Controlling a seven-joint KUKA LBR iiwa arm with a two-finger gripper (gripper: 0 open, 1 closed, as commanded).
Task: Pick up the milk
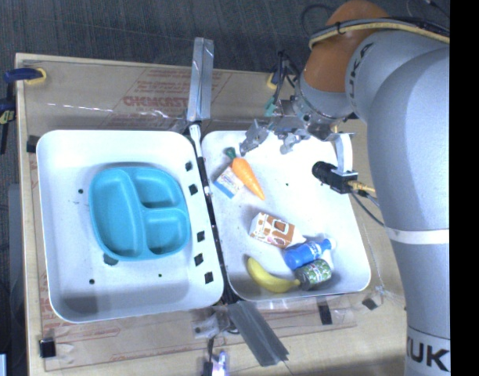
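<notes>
1. Gripper (272, 134) hangs over the far edge of the right bin (345, 233), fingers spread apart w/ nothing between them.
2. Milk (271, 230), a small carton, lies on its side mid-bin, well apart from the gripper.
3. Carrot (247, 176) sits just below the gripper, next to a small white packet (227, 183), label too blurry to read.
4. Blue bottle (307, 252), banana (271, 277) & what looks like a green can (315, 273) cluster at the near edge, bottle near the milk.
5. Left bin (59, 210) holds a blue divided tray (139, 212).
</notes>
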